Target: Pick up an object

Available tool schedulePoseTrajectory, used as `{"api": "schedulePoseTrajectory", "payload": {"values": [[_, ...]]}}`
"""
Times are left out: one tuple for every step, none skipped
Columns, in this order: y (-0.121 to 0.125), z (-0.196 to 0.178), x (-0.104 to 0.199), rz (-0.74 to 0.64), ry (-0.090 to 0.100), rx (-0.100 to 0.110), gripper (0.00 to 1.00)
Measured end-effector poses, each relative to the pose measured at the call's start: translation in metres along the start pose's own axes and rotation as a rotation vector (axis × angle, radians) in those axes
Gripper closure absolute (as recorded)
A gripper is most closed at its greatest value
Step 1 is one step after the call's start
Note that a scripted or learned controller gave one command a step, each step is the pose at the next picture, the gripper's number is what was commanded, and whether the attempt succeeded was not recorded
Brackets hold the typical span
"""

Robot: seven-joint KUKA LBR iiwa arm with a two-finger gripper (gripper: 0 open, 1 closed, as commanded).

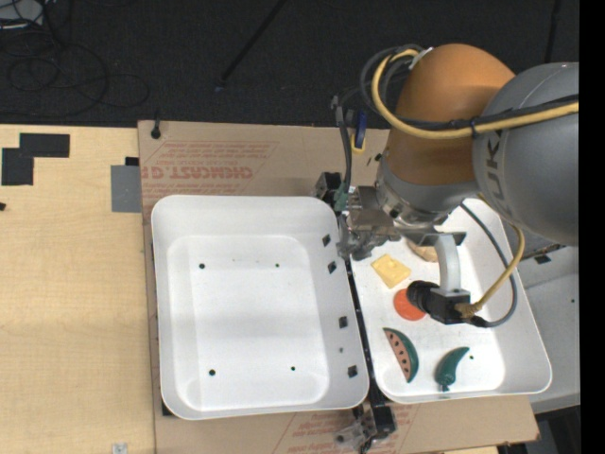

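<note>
Gripper [364, 239] low, grip unreadable; just beside it the yellow cheese wedge [390, 270], probably light, rigid — pinch its flat sides.

Arm [492, 130] covers right bin's [529, 367] far end.

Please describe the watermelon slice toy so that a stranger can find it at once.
Look in the right bin, in its near part, below the arm. The watermelon slice toy lies left of a teal pepper-shaped toy. It alone is a curved wedge with a green rind and a red side bearing dark seeds.
</note>
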State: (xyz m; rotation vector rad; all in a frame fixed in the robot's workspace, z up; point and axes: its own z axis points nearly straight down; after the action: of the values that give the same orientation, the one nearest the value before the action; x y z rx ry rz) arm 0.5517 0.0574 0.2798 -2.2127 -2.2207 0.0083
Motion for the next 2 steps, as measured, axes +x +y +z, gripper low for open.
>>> {"api": "schedulePoseTrajectory", "payload": {"values": [[-0.026, -0.113, 0.032, -0.001, 0.003, -0.017, 1.00], [-0.080, 0.032, 0.018, 0.006, -0.004, 0.013, 1.00]]}}
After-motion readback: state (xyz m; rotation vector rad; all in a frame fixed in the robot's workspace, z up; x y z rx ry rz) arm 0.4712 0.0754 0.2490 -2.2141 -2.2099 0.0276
